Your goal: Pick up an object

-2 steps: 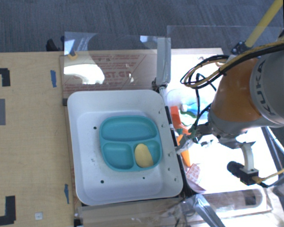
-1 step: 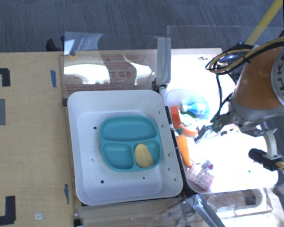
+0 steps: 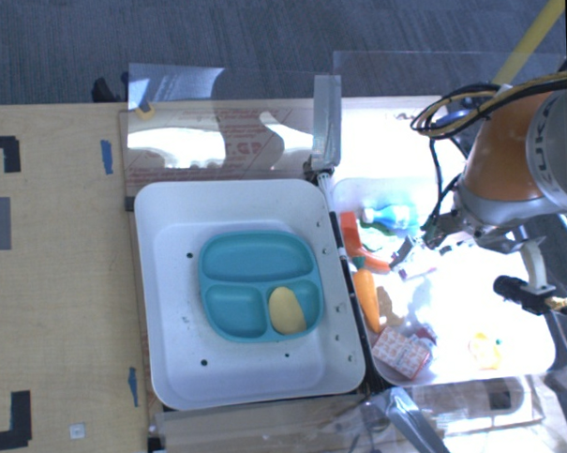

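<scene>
The end effector (image 3: 418,246) hung low over the right bin (image 3: 515,366), seemingly lined up for its clutter, the carrot (image 3: 366,300) and wrapped packet (image 3: 401,351) nearby, though glare hid its opening and any load.

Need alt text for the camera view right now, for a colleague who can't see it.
The arm's gripper hovers over the overexposed right bin, above a carrot and a checkered packet. The left bin holds a teal divided tray with a yellow object in one lower compartment.
</scene>
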`<state>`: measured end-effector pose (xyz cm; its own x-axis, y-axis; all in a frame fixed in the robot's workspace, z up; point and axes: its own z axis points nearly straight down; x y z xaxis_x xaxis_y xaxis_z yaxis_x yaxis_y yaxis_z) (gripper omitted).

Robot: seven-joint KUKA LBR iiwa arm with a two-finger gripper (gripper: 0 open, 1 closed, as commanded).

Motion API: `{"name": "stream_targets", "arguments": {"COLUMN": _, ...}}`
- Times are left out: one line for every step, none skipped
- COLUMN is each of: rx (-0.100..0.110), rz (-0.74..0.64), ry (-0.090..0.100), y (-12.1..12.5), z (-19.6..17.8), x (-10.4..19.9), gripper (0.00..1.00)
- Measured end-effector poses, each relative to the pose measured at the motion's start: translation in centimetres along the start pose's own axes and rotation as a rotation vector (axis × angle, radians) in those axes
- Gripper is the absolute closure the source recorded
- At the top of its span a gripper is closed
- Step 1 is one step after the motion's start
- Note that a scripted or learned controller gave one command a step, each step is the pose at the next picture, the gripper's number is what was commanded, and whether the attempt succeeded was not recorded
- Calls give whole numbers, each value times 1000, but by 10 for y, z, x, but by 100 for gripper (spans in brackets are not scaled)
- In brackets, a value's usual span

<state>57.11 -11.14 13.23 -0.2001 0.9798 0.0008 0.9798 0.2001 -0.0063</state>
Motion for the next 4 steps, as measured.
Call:
{"name": "stream_targets", "arguments": {"rx": -20, "rz": -198, "ry": -10, "y": 31, "z": 40, "x": -18, "gripper": 0}}
{"name": "stream_targets", "arguments": {"rx": -18, "rz": -185, "ry": -7, "y": 31, "z": 31, "x": -35, "gripper": 0}}
{"name": "stream_targets", "arguments": {"rx": -5, "rz": -172, "ry": -9, "y": 93, "z": 39, "x": -30, "gripper": 0}}
{"name": "stream_targets", "arguments": {"rx": -30, "rz": -210, "ry": -16, "y": 44, "z": 37, "x": -8, "gripper": 0}}
